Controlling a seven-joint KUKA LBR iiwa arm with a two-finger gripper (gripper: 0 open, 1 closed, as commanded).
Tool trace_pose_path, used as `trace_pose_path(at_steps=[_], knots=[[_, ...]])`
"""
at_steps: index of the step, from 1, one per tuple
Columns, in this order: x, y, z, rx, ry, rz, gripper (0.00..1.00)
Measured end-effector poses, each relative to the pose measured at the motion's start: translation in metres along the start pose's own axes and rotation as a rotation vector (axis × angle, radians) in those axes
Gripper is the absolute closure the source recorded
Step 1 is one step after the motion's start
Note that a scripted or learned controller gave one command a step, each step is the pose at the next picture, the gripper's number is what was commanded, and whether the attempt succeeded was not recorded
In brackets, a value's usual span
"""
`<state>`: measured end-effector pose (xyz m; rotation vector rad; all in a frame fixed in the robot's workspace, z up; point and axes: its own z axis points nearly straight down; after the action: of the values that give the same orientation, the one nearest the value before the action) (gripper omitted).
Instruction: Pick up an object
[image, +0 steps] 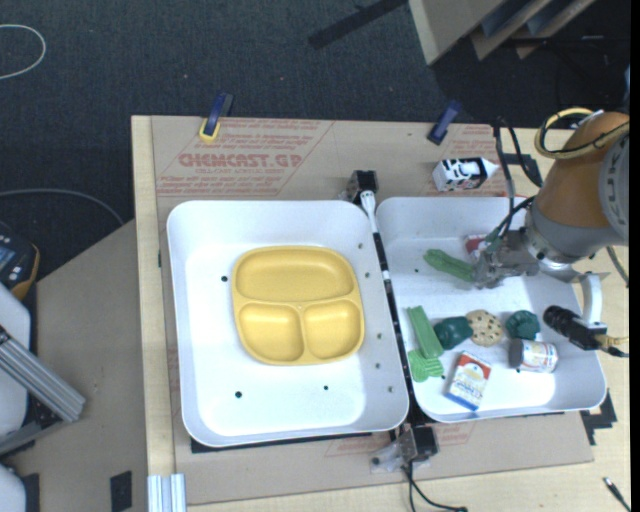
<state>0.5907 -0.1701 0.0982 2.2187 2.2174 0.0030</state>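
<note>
Seen from above at a slant, the worktop (300, 150) carries two shallow white bins side by side. In the left bin (200, 300) a yellow divided plate (297, 303) lies flat, well apart from everything else. The right bin (440, 220) holds small clutter: a flat green strip (423, 343) near its left wall, a green pod-shaped toy (447, 264) farther back, a small red and white carton (468, 381) at the near edge. The end effector (491, 266) hangs low just right of the pod; I cannot tell its state. That pod looks light, stiff, smooth plastic, likely best taken across its narrow middle.
</note>
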Motion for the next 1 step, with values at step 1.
trace_pose_path(at_steps=[1], knots=[[-0.0057,-0.0029,-0.0455,-0.002,-0.001,0.001,1.0]])
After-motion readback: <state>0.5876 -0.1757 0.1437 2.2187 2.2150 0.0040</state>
